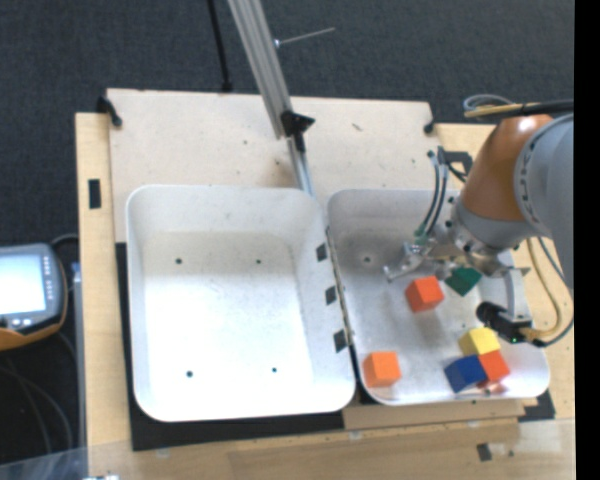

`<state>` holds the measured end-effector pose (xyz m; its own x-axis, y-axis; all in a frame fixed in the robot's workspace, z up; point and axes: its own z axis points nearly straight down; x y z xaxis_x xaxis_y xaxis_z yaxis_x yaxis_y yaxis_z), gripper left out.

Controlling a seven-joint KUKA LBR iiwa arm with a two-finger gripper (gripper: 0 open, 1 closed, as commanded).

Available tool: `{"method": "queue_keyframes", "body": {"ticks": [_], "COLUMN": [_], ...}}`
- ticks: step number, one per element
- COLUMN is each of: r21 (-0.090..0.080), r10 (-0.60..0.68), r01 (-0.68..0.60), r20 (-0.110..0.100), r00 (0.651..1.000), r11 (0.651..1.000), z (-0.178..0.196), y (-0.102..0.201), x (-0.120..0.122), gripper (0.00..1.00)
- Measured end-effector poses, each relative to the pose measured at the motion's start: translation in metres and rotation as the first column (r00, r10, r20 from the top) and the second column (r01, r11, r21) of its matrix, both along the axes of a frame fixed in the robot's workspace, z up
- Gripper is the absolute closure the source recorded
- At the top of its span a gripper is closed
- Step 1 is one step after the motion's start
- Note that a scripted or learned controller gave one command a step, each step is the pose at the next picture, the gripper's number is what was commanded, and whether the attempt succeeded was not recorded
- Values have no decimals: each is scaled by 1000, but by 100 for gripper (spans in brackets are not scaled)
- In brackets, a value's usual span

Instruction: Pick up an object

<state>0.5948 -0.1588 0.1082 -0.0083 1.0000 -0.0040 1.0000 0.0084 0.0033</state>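
Note:
My gripper (427,264) hangs over the upper middle of the right bin (370,228), at the end of the grey arm with its orange band. Directly below it in the view lies an orange cube (424,293), with a green block (463,281) just to its right, partly under the wrist. Whether the gripper touches either one I cannot tell. A second orange cube (382,367) sits near the bin's front left corner. At the front right, a yellow block (479,341), a blue block (464,372) and a red-orange block (494,365) are clustered together.
The left bin (145,268) lies beside the right one, their walls meeting at mid-bench. A slanted aluminium rail (265,63) rises behind the bins. Cables loop beside the arm at the right. A small screen device (15,293) sits off the bench at far left.

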Motion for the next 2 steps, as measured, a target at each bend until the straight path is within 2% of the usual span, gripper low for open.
{"method": "queue_keyframes", "body": {"ticks": [1, 2], "r21": [-2, -2], "r10": [-8, -13], "r01": [8, 13], "r20": [8, 9], "r00": [1000, 1000], "r11": [1000, 1000], "z": [-8, 2], "y": [11, 9], "x": [-35, -35], "gripper": [0, 100]}}
